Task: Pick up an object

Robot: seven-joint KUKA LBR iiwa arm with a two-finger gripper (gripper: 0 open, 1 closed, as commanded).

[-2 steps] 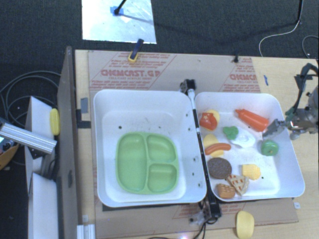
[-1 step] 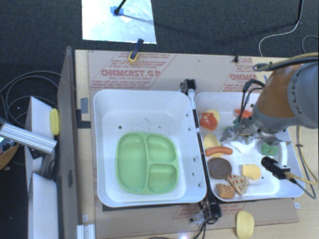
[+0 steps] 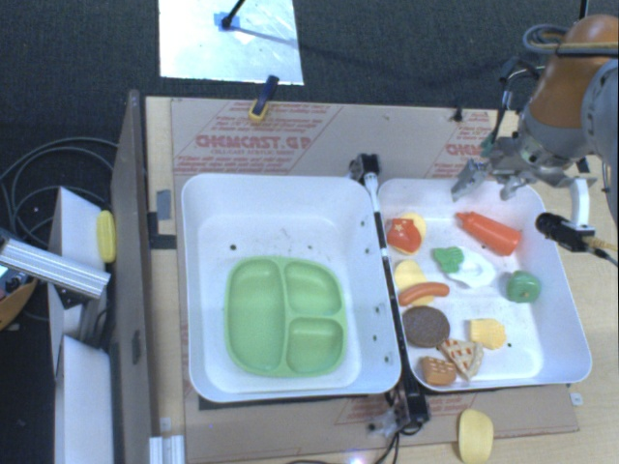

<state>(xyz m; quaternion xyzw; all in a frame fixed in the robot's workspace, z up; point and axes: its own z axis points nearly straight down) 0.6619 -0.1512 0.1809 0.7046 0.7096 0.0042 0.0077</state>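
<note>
The gripper (image 3: 488, 180) hangs over the far edge of the right bin (image 3: 566, 341), its two fingers spread and holding nothing, which suits a descent onto a pick. The nearest candidate is the carrot (image 3: 489, 230), lying just below it on the bin floor, apart from the other toy foods. The left bin (image 3: 208, 206) holds a green tray (image 3: 286, 315).

One fixed camera looks down at a slant from above the near side of the worktop (image 3: 290, 129), taking in both white bins (image 3: 280, 201) from moderate height.
</note>
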